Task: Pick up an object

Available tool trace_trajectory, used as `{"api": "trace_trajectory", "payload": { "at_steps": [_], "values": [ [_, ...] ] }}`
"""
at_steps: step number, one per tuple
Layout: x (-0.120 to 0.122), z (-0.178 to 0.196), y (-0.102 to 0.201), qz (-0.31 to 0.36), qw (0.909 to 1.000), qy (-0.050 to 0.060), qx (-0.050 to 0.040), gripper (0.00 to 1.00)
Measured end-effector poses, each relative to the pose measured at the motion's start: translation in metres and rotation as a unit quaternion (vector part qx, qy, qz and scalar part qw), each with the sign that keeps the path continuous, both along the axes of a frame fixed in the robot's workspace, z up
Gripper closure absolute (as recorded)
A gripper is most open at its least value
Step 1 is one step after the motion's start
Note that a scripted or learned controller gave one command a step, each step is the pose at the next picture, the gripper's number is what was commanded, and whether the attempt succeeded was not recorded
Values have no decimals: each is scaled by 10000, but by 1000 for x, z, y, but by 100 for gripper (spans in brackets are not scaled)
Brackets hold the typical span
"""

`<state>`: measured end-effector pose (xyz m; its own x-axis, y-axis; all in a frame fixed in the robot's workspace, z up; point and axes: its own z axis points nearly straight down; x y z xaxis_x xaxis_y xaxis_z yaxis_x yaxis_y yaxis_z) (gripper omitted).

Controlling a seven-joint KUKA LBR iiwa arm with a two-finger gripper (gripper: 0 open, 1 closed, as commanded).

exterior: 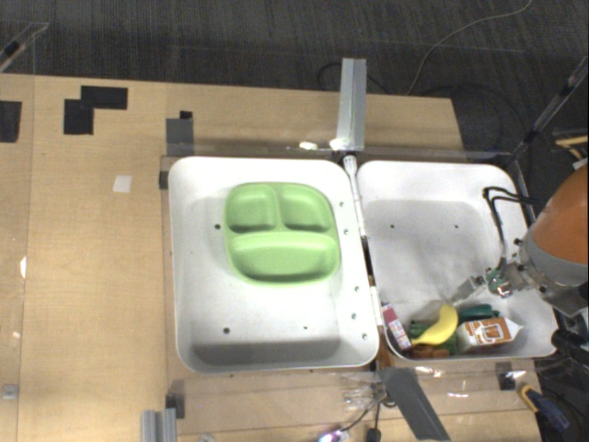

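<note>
My end effector (479,285) is low in the right bin (433,210), near its front right corner, just above and to the right of the banana (440,326) and close to the small carton (485,332); nothing is visibly held, and whether it is open or closed I cannot tell. The candidate objects lie clustered at that bin's front edge, while the green divided plate (281,231) rests in the left bin (198,274). I judge the pick not yet made: grasp and lift remain.
</note>
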<state>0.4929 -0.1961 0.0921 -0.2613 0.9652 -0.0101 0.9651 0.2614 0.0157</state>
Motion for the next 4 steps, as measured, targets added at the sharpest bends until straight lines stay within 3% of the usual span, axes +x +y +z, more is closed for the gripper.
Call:
{"api": "trace_trajectory", "payload": {
  "at_steps": [1,2,3,4],
  "values": [
    [1,1,97,-985,9951,-30,32,0],
    [68,112,92,1096,9940,56,9,0],
    [-5,25,100,1100,9939,79,19,0],
    [18,94,145,1434,9896,58,10,0]
  ]
}}
